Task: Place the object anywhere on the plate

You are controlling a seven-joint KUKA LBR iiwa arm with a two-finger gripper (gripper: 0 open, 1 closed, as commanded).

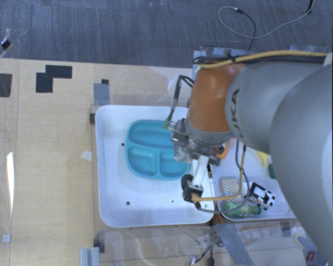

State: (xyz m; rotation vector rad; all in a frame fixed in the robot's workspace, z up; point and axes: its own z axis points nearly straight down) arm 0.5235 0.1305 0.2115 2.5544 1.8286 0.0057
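Black tape patches [49,78] mark the pale bench [47,156] (a thin cable [235,9] loops beyond it).

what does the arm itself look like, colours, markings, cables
The arm is bulky, rounded and grey, with an orange band above the wrist and dark lettering on the grey shell beside it. Below the band sits a silvery metal gripper assembly. A yellow cable runs along the arm's top edge, and a thin dark hose loops down beside the band.

Pale wooden bench [47,156] with black tape patches [52,78] — dark grey carpet [104,26] beyond
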